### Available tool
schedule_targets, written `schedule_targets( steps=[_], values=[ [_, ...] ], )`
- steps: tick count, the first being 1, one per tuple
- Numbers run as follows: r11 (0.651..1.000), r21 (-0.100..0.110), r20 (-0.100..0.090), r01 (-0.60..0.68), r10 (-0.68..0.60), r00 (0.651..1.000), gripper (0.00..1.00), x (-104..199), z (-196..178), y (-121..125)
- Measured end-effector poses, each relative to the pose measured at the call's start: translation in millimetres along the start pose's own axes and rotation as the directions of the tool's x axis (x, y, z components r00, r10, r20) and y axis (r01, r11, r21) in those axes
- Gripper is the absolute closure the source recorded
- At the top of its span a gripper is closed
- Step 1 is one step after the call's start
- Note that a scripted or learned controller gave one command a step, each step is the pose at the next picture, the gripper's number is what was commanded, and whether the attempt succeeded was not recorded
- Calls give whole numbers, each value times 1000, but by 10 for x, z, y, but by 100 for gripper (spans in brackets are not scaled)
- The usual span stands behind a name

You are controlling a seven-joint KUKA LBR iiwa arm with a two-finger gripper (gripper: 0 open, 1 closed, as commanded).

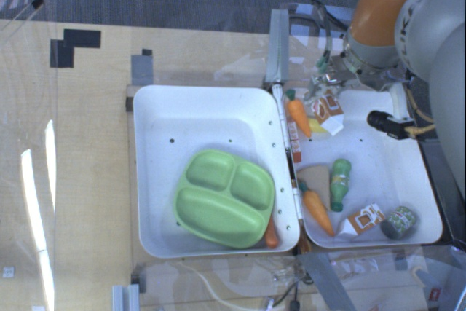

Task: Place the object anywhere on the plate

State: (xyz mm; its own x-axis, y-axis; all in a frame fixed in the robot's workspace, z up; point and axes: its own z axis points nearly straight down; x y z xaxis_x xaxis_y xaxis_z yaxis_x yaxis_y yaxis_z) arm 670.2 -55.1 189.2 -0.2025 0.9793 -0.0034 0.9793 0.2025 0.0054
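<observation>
Gripper (325,84) at right bin's (426,178) far-left corner, over small carton (328,108); finger state unclear. Carton looks light, crushable: pinch flat sides. Plate (224,197) waits.

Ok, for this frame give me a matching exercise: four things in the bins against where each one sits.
Things:
1. green plate
2. green bottle
3. grey-green ball
4. gripper

Places:
A. right bin, near corner on the arm's side
B. left bin
C. over the right bin's far edge
D. middle of the right bin

Pairs: 1-B, 2-D, 3-A, 4-C
</observation>
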Motion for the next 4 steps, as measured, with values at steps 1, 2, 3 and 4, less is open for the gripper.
schedule_targets(
  steps=[1,2,3,4],
  values=[
    [992,0,-3,123,-123,992,100,676,38,-229],
    [919,-1,-3,394,-394,919,100,1103,-270,-868],
    [919,-1,-3,394,-394,919,0,1102,-271,-868],
    [919,-7,-1,394,-394,919,100,1096,-381,-847]
  ],
)
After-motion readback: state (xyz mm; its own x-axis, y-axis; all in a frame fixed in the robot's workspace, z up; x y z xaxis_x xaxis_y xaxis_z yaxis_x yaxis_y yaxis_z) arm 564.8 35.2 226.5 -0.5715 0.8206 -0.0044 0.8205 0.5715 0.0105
